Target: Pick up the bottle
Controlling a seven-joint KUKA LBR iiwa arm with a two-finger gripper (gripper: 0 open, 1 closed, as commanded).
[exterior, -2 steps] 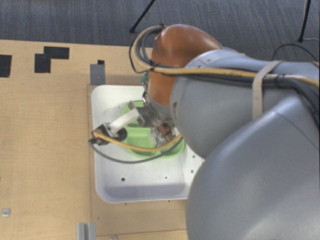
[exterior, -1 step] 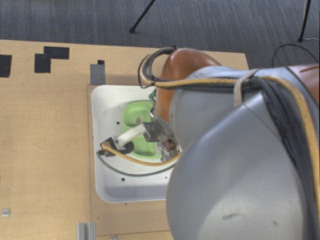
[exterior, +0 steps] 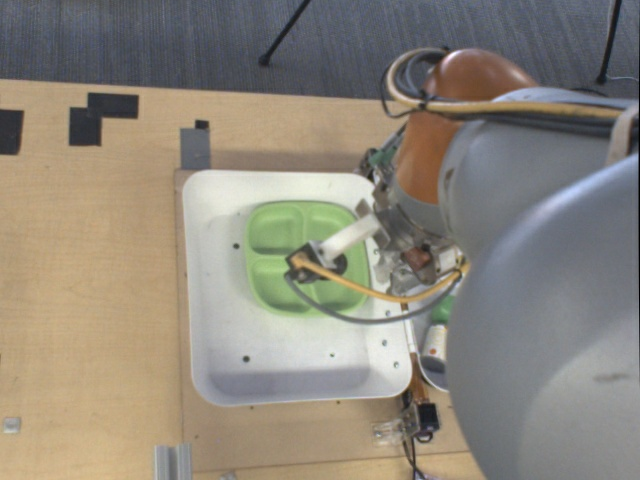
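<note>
Bottle (exterior: 435, 340) was hard to make out: a small pale thing with a reddish ring and a touch of green above it showed at the arm's edge, just beyond the right rim of the left bin (exterior: 215, 298), and most of it was hidden. The grey arm (exterior: 540, 298) with its orange band (exterior: 440, 138) reached in from the right and covered nearly everything on that side. Its wrist hung over the left bin's right rim, close above the pale thing. The jaws were lost among the wrist parts and cables, so whether they stood open or shut, or had hold of anything, could not be told. In the left bin a green divided plate (exterior: 285, 238) lay flat, toward the bin's upper right. The tan worktop (exterior: 90, 268) carried black marks (exterior: 103, 116) at its upper left and a small grey bracket (exterior: 195, 148) just above the bin's upper left corner. A small connector with wires (exterior: 415, 420) lay below the bin's lower right corner. Beyond the worktop ran grey carpet (exterior: 150, 18) with a dark tripod leg (exterior: 296, 16) on it.
</note>
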